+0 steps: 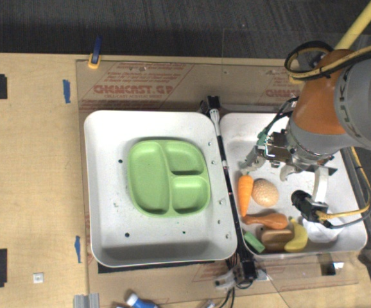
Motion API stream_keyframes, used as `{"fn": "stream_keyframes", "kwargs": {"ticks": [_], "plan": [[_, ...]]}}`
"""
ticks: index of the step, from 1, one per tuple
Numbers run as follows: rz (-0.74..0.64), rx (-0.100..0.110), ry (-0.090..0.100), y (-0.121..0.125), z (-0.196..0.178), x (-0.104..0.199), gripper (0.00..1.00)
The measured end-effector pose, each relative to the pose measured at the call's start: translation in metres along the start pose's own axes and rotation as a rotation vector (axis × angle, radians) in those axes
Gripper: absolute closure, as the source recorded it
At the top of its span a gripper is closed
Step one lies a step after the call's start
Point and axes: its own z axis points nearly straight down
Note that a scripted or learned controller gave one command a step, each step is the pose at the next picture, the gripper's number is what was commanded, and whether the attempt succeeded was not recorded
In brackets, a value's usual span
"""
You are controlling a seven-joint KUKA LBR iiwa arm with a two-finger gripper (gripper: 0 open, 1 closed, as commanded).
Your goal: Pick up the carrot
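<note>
Hidden and cut-off parts

The arm (339, 101) covers much of the right bin (237, 130); beside the carrot (244, 195), the gripper's (272, 162) fingers are too small to read.

Left bin (102, 172): white, shallow, holds a green divided plate (169, 176) with three compartments, sitting roughly centred. Right bin (237, 130): white, several toy foods crowded at its near end. A pale tan egg-like piece (266, 192); below it a brown drumstick-shaped item (267, 220); then a brown block (275, 237), a yellow banana (297, 237) just beside it, and a small green piece (254, 242) at the near-left corner. Worktop (31, 172): tan board, black tape marks and blue tape bits at left.
</note>
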Motion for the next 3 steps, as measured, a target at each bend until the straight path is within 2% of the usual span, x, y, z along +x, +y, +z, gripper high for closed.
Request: {"fn": "stream_keyframes", "kwargs": {"ticks": [1,2,3], "plan": [[0.063,0.011,-0.002,-0.035,0.003,0.014,0.00],[0.064,0.011,-0.003,-0.035,0.003,0.013,0.00],[0.321,0.012,-0.004,-0.057,0.003,0.017,0.00]]}}
